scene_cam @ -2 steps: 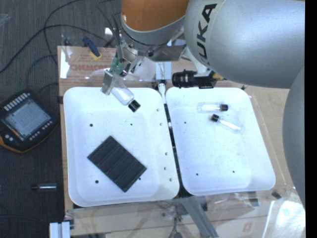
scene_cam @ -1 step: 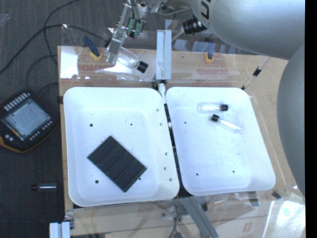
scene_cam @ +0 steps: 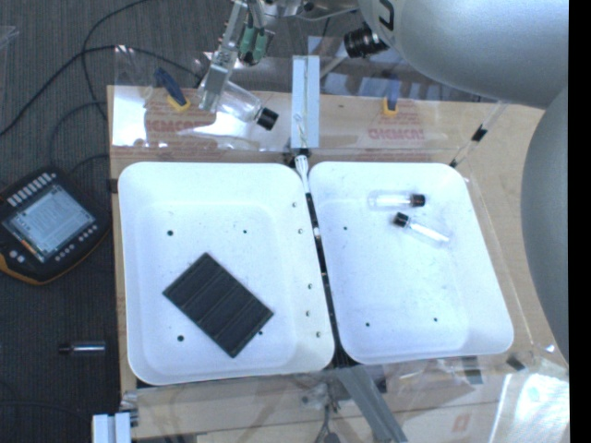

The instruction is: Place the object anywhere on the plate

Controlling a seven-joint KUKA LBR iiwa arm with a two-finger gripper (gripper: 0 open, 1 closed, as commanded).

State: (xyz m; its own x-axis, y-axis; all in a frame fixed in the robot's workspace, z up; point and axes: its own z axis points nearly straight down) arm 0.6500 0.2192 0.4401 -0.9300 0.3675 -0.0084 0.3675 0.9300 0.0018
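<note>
Hand is above the far edge of the tabletop, behind the left bin, gripping a clear vial with black cap between its fingers. Dark ribbed plate lies in the left bin's near half. Two more vials rest in the right bin, near its far edge.

Arm and bench partly cut off by the picture's edges.
The grey arm is running off the top and right edges, hiding the bench's far right corner behind the right bin. The clear vials inside that bin are blurring into its white floor.
</note>
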